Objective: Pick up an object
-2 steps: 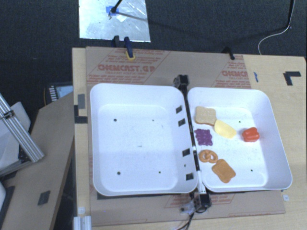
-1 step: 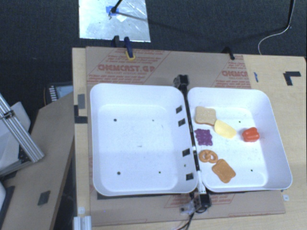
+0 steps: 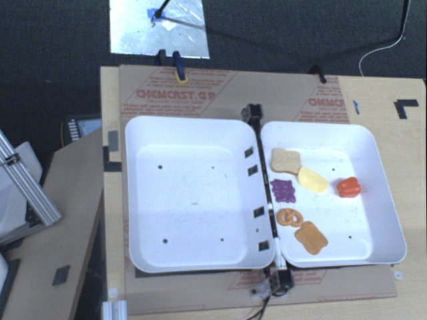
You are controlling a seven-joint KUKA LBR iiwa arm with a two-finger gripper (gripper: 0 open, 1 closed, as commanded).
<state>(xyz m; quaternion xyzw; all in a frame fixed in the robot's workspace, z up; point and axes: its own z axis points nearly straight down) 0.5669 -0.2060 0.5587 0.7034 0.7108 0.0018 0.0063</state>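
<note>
Looking down on the bench from the one camera, there are two white bins side by side on a brown board (image 3: pixel 200 89) with red CHEMCAST lettering. The left bin (image 3: pixel 137 179) has just a few small dark dots on its floor. All the pickable stuff sits in the right bin (image 3: pixel 385 199), bunched toward the seam between the bins. A tan slice of toast (image 3: pixel 285 161) is farthest up. A yellow lump (image 3: pixel 312 179) is just below and right of it, maybe a lemon or a potato, too blurry to call. A red piece (image 3: pixel 347 187) sits a bit apart to the right, and purple grapes (image 3: pixel 284 191) are close to the seam. Below those is an orange pretzel (image 3: pixel 289 217), with a brown cookie-ish piece (image 3: pixel 311 237) touching it or just beside it. How the pincer stands can't be told here, so the places are given against the bins. A shiny foil sheet (image 3: pixel 159 19) lies on the dark floor above the board, with a blue and yellow clamp (image 3: pixel 179 69) at the board's top edge. A metal rail (image 3: pixel 27 185) leans at far left.
</note>
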